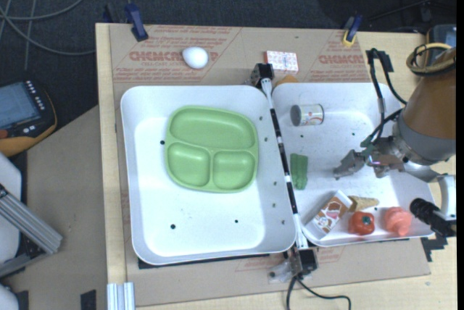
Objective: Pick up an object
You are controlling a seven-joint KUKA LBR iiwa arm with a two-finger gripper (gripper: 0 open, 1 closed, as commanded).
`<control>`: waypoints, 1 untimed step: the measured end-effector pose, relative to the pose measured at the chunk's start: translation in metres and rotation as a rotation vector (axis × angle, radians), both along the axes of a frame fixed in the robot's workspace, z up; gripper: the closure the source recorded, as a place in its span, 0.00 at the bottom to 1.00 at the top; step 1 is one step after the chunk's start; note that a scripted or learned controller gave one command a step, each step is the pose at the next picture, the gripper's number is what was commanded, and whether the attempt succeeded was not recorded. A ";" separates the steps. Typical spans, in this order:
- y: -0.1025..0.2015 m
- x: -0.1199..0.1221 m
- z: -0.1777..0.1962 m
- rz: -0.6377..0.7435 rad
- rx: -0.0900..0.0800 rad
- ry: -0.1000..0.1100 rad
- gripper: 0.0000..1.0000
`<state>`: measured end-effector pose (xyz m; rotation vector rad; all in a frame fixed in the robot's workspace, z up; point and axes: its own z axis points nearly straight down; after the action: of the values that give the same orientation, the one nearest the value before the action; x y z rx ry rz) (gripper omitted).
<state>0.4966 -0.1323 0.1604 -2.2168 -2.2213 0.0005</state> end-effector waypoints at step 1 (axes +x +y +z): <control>0.040 -0.004 -0.076 -0.001 -0.002 -0.002 0.00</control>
<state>0.4925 -0.0921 0.0842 -2.2201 -2.2220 -0.0002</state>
